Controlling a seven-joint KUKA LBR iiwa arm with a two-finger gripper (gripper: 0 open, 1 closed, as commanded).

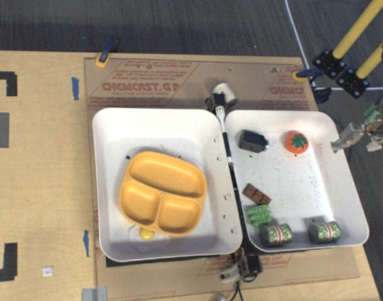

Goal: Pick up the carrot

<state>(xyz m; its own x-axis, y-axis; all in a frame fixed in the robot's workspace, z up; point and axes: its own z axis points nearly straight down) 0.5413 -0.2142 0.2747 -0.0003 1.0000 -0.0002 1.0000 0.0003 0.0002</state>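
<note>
Two white bins (110, 168), orange tomato (297, 142)

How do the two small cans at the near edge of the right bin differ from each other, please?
The left can lies beside the green toy, almost touching it; the right can lies apart, nearer the bin's corner. The left can looks slightly darker. Both lie on their sides, with similar red-and-green labels.

You get even, soft overhead light, faint shadows inside both bins (103, 168), mild blur and grain throughout.
</note>
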